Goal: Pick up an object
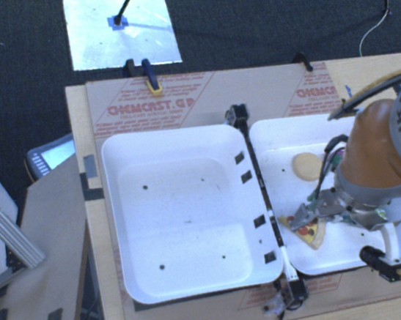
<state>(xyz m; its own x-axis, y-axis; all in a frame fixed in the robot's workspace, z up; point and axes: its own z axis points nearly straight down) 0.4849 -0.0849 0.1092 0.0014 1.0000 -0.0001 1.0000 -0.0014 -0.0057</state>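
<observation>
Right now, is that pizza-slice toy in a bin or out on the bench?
In: the pizza-slice toy lies on the right bin's floor, by the claw.

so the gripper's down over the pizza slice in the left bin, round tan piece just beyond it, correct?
Wrong bin. The camera view shows the gripper over the pizza slice in the right bin, with the round tan piece just beyond it. The left bin isn't where they are.
</observation>
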